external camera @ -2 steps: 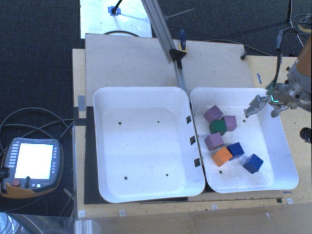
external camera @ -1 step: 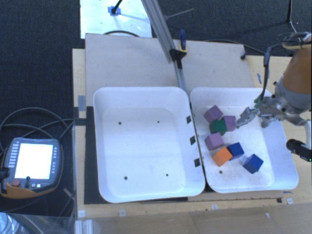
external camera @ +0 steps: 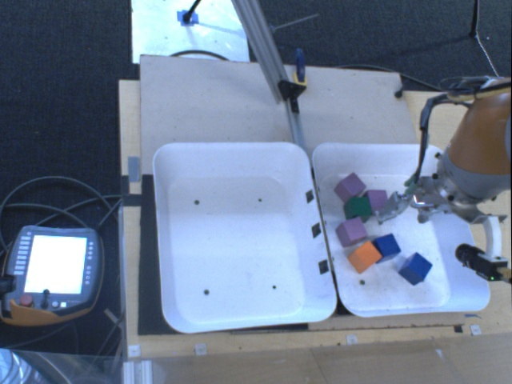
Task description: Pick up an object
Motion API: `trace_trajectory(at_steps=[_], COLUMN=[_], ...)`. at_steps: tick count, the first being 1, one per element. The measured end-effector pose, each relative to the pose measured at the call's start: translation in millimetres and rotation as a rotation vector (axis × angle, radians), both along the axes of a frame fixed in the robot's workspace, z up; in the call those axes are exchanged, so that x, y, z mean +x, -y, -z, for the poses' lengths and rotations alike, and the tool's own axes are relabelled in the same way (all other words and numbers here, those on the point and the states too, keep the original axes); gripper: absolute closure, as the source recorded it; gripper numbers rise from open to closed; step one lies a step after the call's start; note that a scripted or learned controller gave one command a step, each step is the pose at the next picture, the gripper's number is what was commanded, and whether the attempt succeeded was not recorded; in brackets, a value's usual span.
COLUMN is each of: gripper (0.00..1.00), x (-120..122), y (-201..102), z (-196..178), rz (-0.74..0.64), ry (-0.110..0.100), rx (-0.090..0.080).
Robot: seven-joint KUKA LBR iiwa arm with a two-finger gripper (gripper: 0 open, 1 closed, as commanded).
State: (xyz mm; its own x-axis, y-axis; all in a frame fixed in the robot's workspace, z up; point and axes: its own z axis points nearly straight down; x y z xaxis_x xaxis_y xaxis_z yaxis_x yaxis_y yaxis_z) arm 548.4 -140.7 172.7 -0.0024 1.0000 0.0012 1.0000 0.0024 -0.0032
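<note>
While hovering by the purple block (external camera: 377, 199), gripper (external camera: 394, 209) fingers too blurry to call, could easily nudge that tight right-bin (external camera: 464, 294) cluster apart

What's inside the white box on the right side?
The right bin holds seven blocks: three purple, one green, one orange, two blue. The pincer may hide more.

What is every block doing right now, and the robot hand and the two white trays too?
Top purple block: lying in the right bin, tilted.
Green block: lying below it, touching.
Small purple block: beside the green one, next to the gripper.
Lower purple block: lying loose.
Orange block: lying against the blue block.
Far blue block: lying apart.
Gripper: low in the right bin, beside the blocks.
Left bin: holds no blocks.
</note>
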Motion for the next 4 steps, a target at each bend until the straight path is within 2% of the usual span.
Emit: trace_trajectory(at_steps=[1, 2, 4], gripper=[0.0, 1.0, 1.0], x=[-2.0, -0.5, 6.7], y=[-9.0, -8.2, 2.2], z=[46.5, 33.5, -65.8], rz=[0.0, -0.003, -0.002], ry=[0.003, 0.008, 0.011], rx=[0.0, -0.002, -0.003])
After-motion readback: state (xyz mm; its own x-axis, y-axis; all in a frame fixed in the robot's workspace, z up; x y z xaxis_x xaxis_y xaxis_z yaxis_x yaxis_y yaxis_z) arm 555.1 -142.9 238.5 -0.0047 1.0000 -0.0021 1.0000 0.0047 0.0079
